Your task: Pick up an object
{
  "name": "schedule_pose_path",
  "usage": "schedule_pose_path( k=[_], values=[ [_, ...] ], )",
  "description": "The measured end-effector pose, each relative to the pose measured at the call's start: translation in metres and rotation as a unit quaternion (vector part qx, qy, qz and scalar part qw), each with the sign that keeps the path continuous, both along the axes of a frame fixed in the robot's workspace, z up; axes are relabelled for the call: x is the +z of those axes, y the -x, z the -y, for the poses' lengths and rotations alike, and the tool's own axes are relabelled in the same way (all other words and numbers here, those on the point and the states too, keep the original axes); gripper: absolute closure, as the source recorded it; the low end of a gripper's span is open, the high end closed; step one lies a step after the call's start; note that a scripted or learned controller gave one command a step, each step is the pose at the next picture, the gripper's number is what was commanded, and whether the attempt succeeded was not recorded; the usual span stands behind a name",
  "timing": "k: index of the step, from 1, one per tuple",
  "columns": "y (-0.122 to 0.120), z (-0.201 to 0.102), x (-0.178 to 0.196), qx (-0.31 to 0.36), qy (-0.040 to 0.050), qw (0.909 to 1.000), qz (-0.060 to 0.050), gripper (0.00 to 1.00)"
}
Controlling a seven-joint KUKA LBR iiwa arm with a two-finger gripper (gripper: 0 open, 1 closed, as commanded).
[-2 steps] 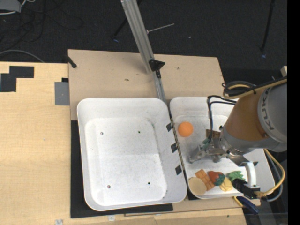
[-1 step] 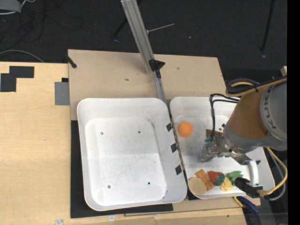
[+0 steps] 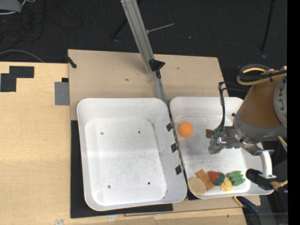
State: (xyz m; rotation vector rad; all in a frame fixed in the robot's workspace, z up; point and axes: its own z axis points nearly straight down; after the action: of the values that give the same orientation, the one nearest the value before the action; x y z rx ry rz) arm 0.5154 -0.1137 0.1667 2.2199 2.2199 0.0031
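An orange ball (image 3: 185, 129) lies in the right bin (image 3: 197, 108), near its left wall. At the bin's front edge sits a cluster of small toy foods: a tan disc (image 3: 197, 186), an orange piece (image 3: 203, 177), a red piece (image 3: 216, 177), a yellow piece (image 3: 226, 185) and a green piece (image 3: 236, 177). My gripper (image 3: 215, 145) hangs over the middle of the right bin, to the right of the ball and above the cluster. I see nothing between its fingers.
The left bin (image 3: 123, 151) is beside the right one, with black clips (image 3: 172, 147) along the shared wall. A slanted metal rail (image 3: 140, 36) rises behind the bins. The arm's orange band (image 3: 262, 104) covers the right bin's far right side.
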Motion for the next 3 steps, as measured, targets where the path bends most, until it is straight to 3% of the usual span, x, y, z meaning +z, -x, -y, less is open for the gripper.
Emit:
schedule_pose_path(
  k=[1, 3],
  values=[
    [-0.001, 0.001, 0.053, 0.0, 0.0001, 1.0, 0.0, 1.0],
    [-0.049, -0.095, 0.042, 0.002, -0.0012, 1.0, -0.003, 1.0]
  ],
)
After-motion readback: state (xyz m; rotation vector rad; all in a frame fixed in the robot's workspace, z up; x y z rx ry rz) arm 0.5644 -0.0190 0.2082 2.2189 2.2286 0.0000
